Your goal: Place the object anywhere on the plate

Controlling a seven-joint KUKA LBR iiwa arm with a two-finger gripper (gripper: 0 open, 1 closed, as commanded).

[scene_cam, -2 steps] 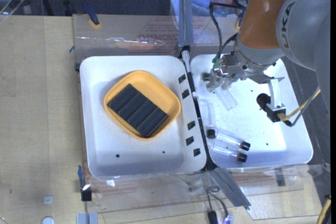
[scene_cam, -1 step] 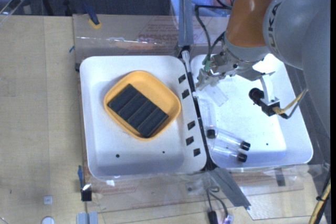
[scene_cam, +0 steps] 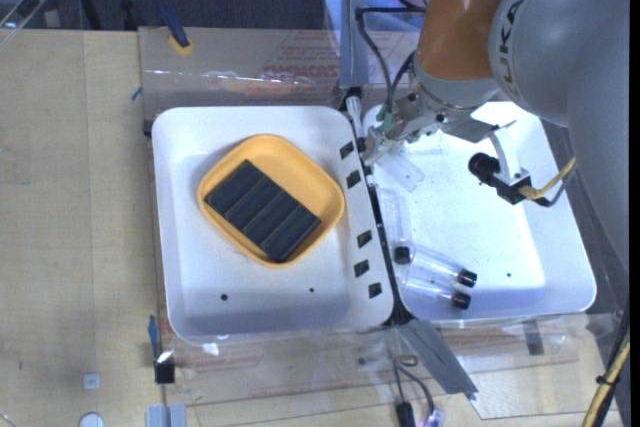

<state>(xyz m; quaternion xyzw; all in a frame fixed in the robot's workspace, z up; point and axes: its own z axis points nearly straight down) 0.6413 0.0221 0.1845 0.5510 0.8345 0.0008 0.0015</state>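
Note:
A yellow, rounded-square plate [scene_cam: 303, 162] lies in the left bin [scene_cam: 180, 245]. A black ribbed slab [scene_cam: 262, 207] lies flat on the plate, inside its rim. My gripper [scene_cam: 379, 142] hangs over the upper left corner of the right bin [scene_cam: 540, 265], close to the divider between the bins and to the right of the plate. It is well apart from the slab. Nothing can be made out between its tips; the wrist and glare hide much of the detail.
Clear plastic tubes with black caps [scene_cam: 437, 277] lie near the front of the right bin. A black plug on a yellow cable [scene_cam: 487, 168] hangs beside the wrist. Black clips [scene_cam: 360, 215] line the divider. Clutter stands behind the bins.

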